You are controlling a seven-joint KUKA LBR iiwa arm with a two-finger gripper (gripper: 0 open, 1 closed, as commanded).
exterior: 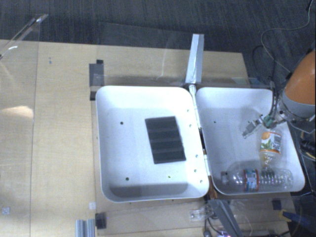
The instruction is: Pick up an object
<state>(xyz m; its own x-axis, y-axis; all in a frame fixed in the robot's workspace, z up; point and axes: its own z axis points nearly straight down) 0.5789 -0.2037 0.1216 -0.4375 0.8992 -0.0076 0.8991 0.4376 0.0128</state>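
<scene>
In the right bin, my gripper hangs low near the right wall, below the orange band of the arm. Just under it and a little to the right lies a small orange, green and white packet; I cannot tell whether the gripper touches it. A clear plastic bottle with a blue label lies on its side along the bin's front wall. A flat black ridged block rests in the middle of the left bin.
The two bins meet at a shared rim in the middle. An upright metal post stands behind that joint. Cables trail at the back right, and clamps and brackets sit at the bench's front edge.
</scene>
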